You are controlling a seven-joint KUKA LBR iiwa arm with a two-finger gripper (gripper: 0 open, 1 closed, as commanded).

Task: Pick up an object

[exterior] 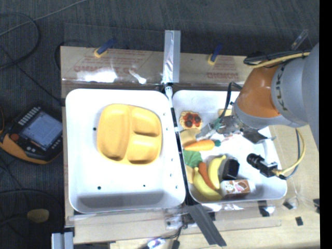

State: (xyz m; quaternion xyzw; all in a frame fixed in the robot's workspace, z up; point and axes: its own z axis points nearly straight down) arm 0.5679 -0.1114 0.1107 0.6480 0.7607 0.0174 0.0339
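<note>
So the arm [282, 95] is reaching in from the right and has its end effector [224, 124] down inside the right bin [277, 191], roughly mid-bin on the far side of the pile. Honestly can't tell whether it's apart or together; it's too small and cluttered down there, so I'm not calling it either way.

What's in that bin: a carrot [198, 145] lying crosswise just left of the end effector, with some green leafy thing [193, 158] right under it. Nearer to us there's a banana [204, 187] with a second carrot [206, 174] lying on it, a black object [230, 168] beside them, and a small box [236, 187] at the near edge. At the far left corner there's a little pastry-looking piece [190, 119] with red bits on top.

The left bin [78, 154] just has a yellow divided tray [129, 133] sitting in the middle.

Progress-wise, I'd say nothing's picked yet. Every item looks like it's resting in the bin. My guess is it's going for the crosswise carrot or something right next to it, since that's the closest thing. Still left: actually grip something and lift it clear.
</note>
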